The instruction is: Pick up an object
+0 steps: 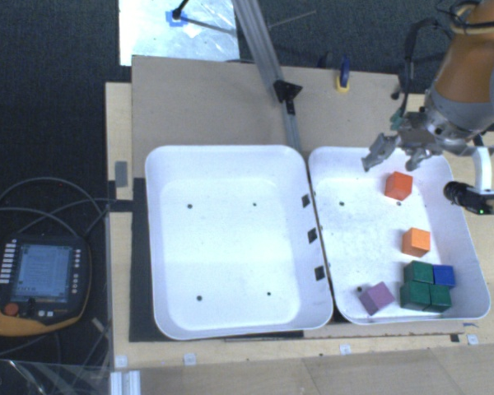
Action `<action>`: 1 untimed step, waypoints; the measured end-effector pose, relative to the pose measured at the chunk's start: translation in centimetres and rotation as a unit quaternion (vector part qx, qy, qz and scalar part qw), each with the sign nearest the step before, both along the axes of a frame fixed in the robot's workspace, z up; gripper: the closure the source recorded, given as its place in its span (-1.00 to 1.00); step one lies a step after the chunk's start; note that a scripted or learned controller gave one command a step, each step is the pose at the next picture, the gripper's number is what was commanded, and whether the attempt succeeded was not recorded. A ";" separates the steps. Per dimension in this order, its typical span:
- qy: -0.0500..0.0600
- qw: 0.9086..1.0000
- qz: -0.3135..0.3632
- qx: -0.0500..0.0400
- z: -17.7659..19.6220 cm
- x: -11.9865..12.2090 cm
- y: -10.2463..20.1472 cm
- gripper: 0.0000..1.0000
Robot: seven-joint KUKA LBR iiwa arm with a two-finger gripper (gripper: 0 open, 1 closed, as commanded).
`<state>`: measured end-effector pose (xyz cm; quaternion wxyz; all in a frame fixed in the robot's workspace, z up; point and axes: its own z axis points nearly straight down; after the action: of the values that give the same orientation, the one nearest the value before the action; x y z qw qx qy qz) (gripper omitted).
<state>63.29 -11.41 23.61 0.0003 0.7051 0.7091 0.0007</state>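
1. Two shallow white bins sit side by side on a tan worktop (214,97), seen from above at a slant.
2. Nearest the viewer, along the right bin's (346,220) front edge, a purple block (377,297) lies tilted, with a cluster of green blocks (423,285) to its right.
3. A blue block (444,276) touches the green cluster's right side.
4. Just behind the cluster sits an orange block (416,241).
5. Farther back lies a red-orange block (398,185), apart from the others.
6. The left bin (230,237) has bare white floor.
7. At the right bin's far edge, the pincer (395,156) hangs spread, holding nothing, just behind the red-orange block.
8. A handheld control pad (37,280) lies far left, off the worktop.
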 end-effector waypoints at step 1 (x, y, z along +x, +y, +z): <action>0.000 1.000 0.000 0.000 0.0 0.0 0.0 -1.00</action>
<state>63.29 -11.41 23.62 0.0003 0.7051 0.7091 0.0007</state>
